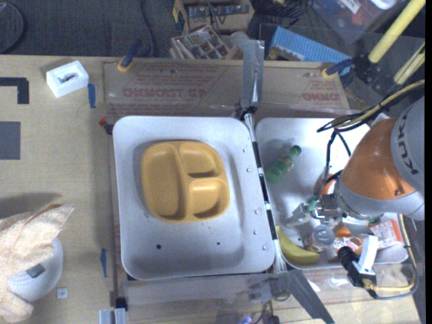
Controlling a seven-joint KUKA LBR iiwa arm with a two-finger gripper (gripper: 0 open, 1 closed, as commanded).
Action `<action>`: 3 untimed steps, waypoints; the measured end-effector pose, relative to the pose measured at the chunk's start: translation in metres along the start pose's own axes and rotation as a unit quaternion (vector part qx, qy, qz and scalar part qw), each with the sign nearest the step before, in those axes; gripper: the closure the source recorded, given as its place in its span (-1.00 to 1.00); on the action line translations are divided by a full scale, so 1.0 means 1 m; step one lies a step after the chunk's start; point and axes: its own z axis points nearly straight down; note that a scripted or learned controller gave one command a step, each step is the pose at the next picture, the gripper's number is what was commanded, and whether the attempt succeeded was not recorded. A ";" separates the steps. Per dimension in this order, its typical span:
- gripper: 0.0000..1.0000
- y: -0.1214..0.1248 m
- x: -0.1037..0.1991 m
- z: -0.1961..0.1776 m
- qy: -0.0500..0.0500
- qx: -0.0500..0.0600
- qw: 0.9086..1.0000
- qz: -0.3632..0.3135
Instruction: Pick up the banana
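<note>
Banana [295, 249] lies in the right bin [270, 135], tucked into its near left corner, curved along the wall that divides the two bins. One end sits tight against that wall; the near rim runs just below it. Little free room on those two sides.

Gripper [317, 229] hangs just above and to the right of the banana, close to it, over a cluster of small items too jumbled to name. Cannot tell whether the fingers are open or closed, and nothing can be seen between them. Arm [381, 174] covers most of the bin's right half.

Green bottle [281, 164] lies farther back in the same bin, well apart from the banana, with bare floor between.

Left bin [128, 201] holds a yellow divided plate [183, 179] near its centre, open floor around it.
</note>
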 end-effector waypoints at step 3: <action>-1.00 -0.004 0.001 -0.007 0.003 0.007 0.973 -0.232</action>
